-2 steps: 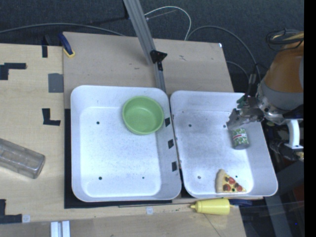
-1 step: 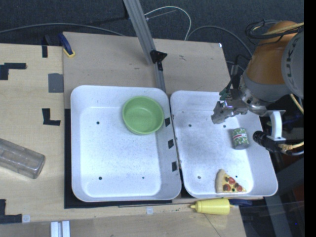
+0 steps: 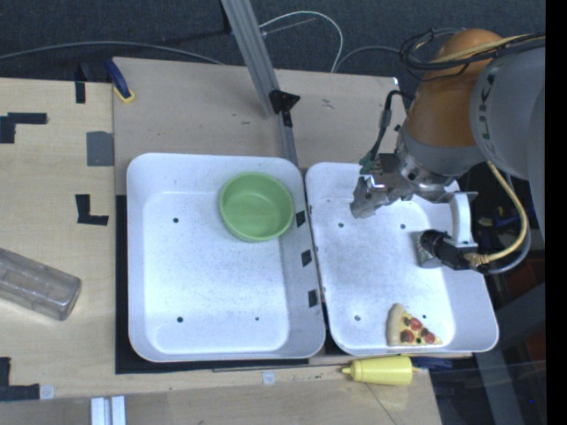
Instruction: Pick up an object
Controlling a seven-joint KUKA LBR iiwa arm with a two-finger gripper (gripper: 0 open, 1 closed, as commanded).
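Observation:
A green bowl sits upright in the left bin, near its far right corner. A toy pizza slice lies in the right bin, close to the near edge. My gripper hangs over the far left part of the right bin, well away from both objects. Nothing shows beneath or between its tips. The grey arm with its orange band comes in from the right above it.
A yellow bottle lies on the bench just in front of the right bin. A clear plastic cylinder rests on the bench at far left. A metal pole slants in from the top toward the gap between the bins.

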